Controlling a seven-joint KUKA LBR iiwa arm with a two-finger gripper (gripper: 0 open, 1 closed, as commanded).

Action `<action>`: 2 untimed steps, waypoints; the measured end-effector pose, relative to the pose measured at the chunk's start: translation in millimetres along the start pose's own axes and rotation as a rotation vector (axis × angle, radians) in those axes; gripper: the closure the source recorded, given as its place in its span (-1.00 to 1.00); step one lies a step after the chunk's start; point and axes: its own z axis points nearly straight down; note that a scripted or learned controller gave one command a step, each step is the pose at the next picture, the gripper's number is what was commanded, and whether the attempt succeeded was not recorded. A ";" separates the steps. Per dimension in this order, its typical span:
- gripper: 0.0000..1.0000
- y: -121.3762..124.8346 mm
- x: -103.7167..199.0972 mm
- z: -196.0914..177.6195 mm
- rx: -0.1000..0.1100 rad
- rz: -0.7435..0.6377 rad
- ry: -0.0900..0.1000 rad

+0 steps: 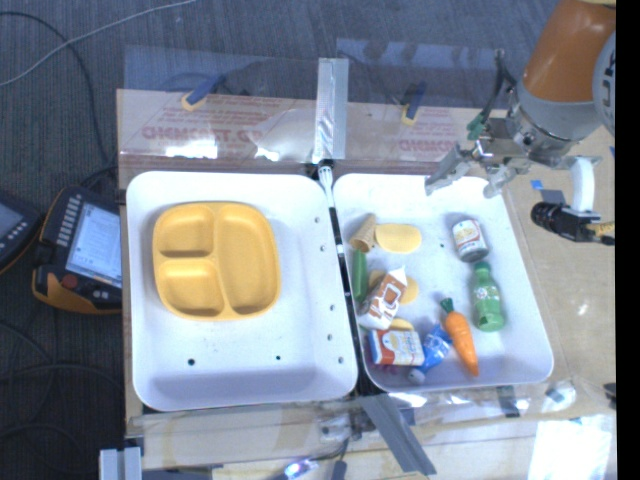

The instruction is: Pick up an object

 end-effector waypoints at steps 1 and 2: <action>-1.00 -5.5 -93.5 70.7 0.001 -0.039 -0.004; -1.00 25.2 -87.0 149.5 -0.009 -0.029 0.000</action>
